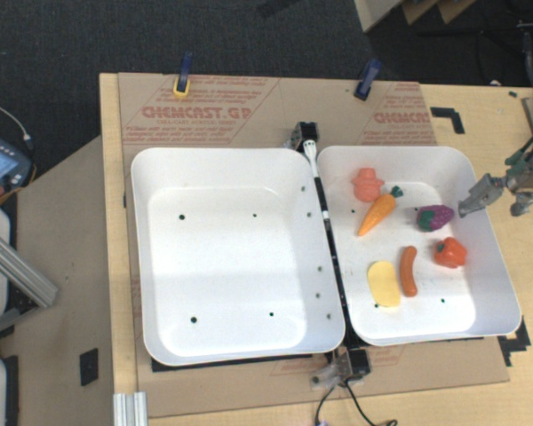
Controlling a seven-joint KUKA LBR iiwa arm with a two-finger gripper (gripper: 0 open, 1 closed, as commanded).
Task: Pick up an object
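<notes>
Two white bins sit side by side on a brown cardboard sheet (249, 105) that covers the tabletop (107, 264). The left bin (151, 171) has only small dark dots on its floor. The right bin (489, 300) holds toy food.

Near the top of the right bin is a small pink toy (367, 185). Just below it lies a toy carrot (377, 214), tilted, with its green top pointing up and to the right. The pink toy and the carrot are very close, almost touching. To the right of the carrot is a purple toy with a green end (434, 217), maybe an eggplant. Below that sits a red toy with a bit of orange (450, 253), maybe a tomato or pepper. Lower down, a yellow toy (384, 285) lies next to a toy sausage (409, 270). The sausage stands just beside the yellow one, on its right.

The hand (497, 195) is at the right edge of the right bin, close to the purple toy but not touching it. Two grey fingers (476, 199) stick out, spread apart, and nothing is between them.

A blue clip (368, 79) and a yellow and blue clip (183, 78) hold the top edge of the cardboard. A black clamp (304, 136) sits where the two bins meet at the top.
</notes>
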